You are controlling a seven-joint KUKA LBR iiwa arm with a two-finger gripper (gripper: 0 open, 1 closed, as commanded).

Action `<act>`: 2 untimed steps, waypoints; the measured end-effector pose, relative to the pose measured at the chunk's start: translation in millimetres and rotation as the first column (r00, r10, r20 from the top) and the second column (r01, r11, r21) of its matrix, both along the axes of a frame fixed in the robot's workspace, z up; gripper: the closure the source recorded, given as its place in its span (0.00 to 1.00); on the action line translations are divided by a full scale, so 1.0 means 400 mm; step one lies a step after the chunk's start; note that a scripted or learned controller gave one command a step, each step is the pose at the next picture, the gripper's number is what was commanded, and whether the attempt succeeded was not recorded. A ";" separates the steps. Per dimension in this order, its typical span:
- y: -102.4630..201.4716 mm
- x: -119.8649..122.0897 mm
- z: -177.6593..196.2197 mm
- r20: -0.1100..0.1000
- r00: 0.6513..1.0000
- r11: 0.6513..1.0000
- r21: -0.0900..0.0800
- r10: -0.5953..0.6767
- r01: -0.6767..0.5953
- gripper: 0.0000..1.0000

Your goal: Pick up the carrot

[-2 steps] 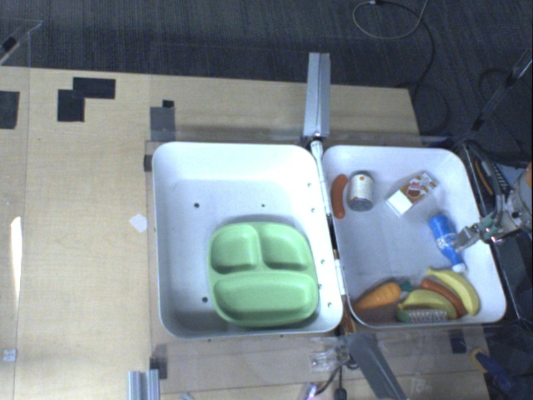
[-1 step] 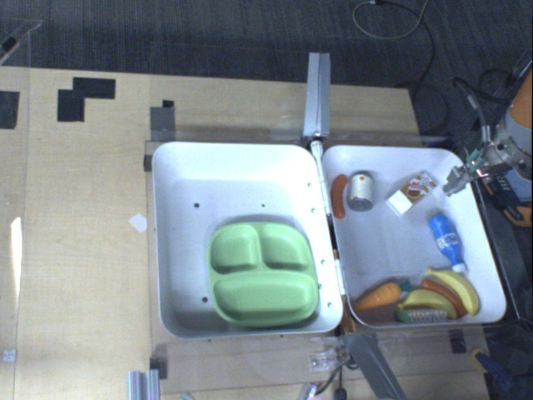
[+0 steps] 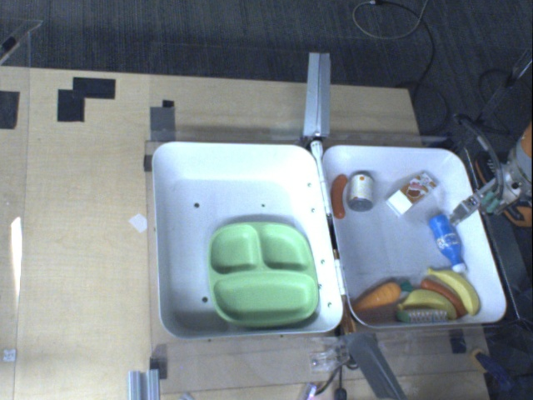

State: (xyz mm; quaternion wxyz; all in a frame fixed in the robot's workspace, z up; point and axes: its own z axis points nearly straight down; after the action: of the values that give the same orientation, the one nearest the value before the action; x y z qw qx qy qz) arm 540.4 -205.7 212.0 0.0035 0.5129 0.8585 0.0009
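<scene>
Currently, one carrot (image 3: 380,295), one can (image 3: 360,192) and one blue bottle (image 3: 446,240) occupy the right bin (image 3: 391,161); one green tray (image 3: 263,273) occupies the left bin (image 3: 179,223). Gripper (image 3: 466,208): finger state cannot be determined.

Carrot (image 3: 376,295) in right bin (image 3: 379,233) — tray (image 3: 263,274) in left bin (image 3: 183,223).

We see a scene lit evenly and brightly from overhead, with soft light and no harsh beams. The two white bins (image 3: 241,169) come out almost blown, their floors pale grey-blue. Shadows are faint: a soft one hugs the green tray (image 3: 263,274). A bright streak of glare lies on the worktop (image 3: 83,223) at the left edge. The picture is slightly soft overall, and detail at the far right is blurred.
</scene>
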 end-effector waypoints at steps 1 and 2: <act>0.004 0.257 0.022 0.002 0.987 0.987 0.000 -0.158 0.158 1.00; -0.001 -0.042 0.243 0.001 0.988 0.988 0.001 -0.156 0.156 1.00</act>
State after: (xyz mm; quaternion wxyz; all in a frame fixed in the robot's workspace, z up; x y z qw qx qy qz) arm 523.4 -206.1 309.2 0.0039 0.5786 0.8156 0.0011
